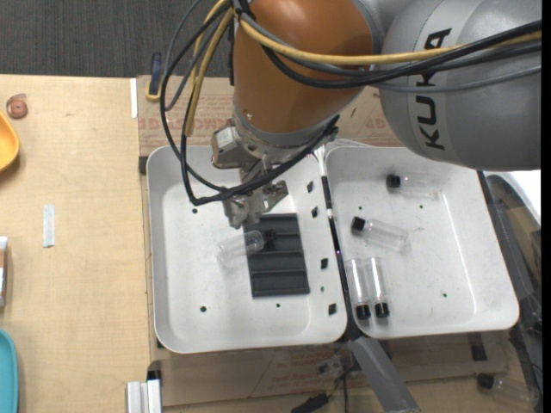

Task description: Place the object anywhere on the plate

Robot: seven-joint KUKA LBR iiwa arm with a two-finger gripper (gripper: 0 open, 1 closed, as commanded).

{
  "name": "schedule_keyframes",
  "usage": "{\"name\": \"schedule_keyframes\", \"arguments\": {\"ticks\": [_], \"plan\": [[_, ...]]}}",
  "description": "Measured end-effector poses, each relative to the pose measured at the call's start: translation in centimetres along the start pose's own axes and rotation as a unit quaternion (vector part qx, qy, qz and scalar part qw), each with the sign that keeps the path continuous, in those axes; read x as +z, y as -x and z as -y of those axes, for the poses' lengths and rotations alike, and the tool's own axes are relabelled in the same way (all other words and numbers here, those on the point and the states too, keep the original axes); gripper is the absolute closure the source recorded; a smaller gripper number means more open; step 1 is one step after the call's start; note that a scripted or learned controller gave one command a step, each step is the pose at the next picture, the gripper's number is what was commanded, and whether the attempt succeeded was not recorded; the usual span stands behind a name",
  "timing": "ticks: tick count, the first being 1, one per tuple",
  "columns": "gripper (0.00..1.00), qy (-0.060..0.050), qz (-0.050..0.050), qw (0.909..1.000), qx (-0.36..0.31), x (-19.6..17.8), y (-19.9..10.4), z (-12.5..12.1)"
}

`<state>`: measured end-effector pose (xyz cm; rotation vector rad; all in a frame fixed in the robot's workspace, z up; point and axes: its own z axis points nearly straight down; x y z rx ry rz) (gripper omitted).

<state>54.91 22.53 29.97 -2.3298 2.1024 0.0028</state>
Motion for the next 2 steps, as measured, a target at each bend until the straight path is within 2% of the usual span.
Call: {"name": "schedule_keyframes", "arguments": {"ticks": [1, 2], "plan": [[1.0, 0.001, 0.0, 0.9909, -0.135, 0.2, 1.0, -5.5], [1.0, 0.0, 0.001, 0.9731, -0.23, -6.8, 0.4, 0.2]]}}
